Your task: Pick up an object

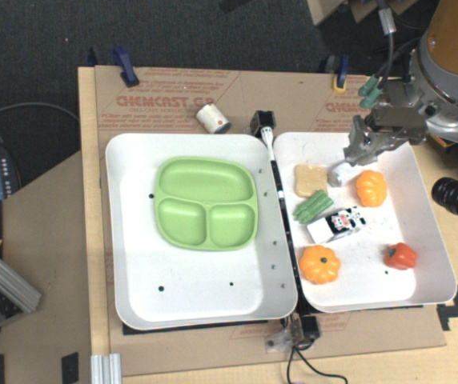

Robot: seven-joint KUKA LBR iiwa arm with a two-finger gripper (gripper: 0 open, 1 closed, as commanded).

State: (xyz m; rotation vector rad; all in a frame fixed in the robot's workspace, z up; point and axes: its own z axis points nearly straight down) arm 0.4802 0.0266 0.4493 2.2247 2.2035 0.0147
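Reference landmark: the right bin [433, 274]. At its near edge lies one pumpkin [319, 264]; a pepper [401, 256] sits toward the right wall. Mid-bin lie a carton [335, 223], beans [314, 206] and toast [310, 179]. A second pumpkin [371, 188] lies toward the far wall, just beside the gripper [360, 155]. Nothing shows between the fingers; whether they are released or clenched cannot be told. The gripper should centre over one object before descending, clear of neighbours.
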